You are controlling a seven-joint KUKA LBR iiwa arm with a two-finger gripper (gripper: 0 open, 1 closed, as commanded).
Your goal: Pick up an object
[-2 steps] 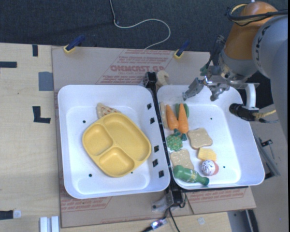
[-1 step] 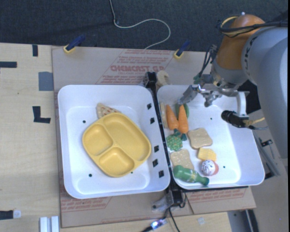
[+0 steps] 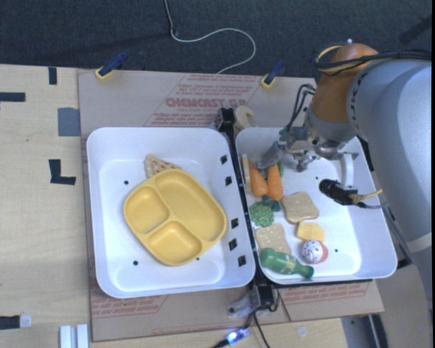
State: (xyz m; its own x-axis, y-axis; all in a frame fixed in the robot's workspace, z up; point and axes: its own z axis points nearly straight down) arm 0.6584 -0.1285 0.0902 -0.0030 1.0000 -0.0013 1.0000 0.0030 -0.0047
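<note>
Your arm (image 3: 391, 114) reaches in from the right and ends over the back left part of the right bin (image 3: 351, 230). The tool (image 3: 275, 156) sits low there, just above the top ends of the carrots (image 3: 259, 183), two orange pieces lying side by side near the bin's left wall. You cannot tell from this angle whether the tool is released or clenched, and nothing is visibly caught in it.

In front of the carrots you have a green broccoli piece (image 3: 262, 213), with a slice of bread (image 3: 299, 206) just to its right. Nearer the front lie a second, paler slice (image 3: 272, 236), a yellow cheese wedge (image 3: 311, 231) and a small white ball with red marks (image 3: 312, 251). A green bottle (image 3: 285, 262) rests at the front edge.

In the left bin (image 3: 109, 194) on the counter (image 3: 29, 216) you see a yellow divided tray (image 3: 175, 216), lying partly over a tan waffle piece (image 3: 157, 166) at its back corner.
</note>
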